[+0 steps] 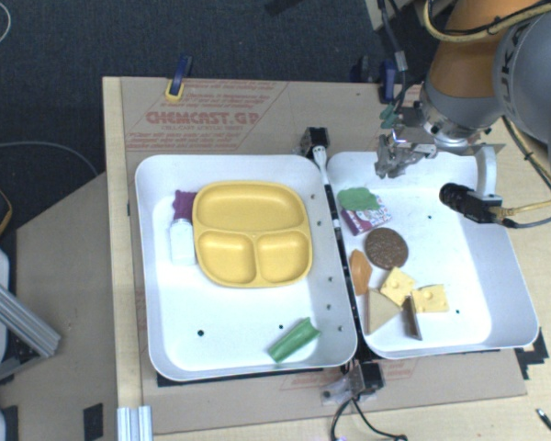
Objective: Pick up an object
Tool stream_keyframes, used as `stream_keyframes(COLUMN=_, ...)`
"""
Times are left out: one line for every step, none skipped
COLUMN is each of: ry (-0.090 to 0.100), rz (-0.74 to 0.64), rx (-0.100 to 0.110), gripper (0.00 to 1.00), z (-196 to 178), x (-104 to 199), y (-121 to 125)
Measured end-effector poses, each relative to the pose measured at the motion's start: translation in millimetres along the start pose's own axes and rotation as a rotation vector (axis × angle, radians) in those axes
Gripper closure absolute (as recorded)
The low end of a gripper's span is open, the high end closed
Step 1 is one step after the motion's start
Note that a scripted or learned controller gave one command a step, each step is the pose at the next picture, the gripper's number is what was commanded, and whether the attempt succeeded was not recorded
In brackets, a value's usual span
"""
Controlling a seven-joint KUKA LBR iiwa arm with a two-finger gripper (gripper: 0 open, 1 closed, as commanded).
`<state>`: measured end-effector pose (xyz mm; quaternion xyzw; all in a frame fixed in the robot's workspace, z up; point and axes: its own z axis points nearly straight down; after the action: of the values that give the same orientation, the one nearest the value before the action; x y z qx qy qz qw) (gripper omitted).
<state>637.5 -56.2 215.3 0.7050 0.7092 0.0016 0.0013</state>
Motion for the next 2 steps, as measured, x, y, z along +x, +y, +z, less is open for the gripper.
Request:
stream_keyframes(ry=-0.001, rz=0.002, rx=-0.001, gripper=1.0, z=-1.8, x=28.2, y=29.4)
stream_keyframes(ry=-0.001, rz=0.005, rx=-0.001, gripper=1.0, z=-21.0, x=28.5, y=23.2)
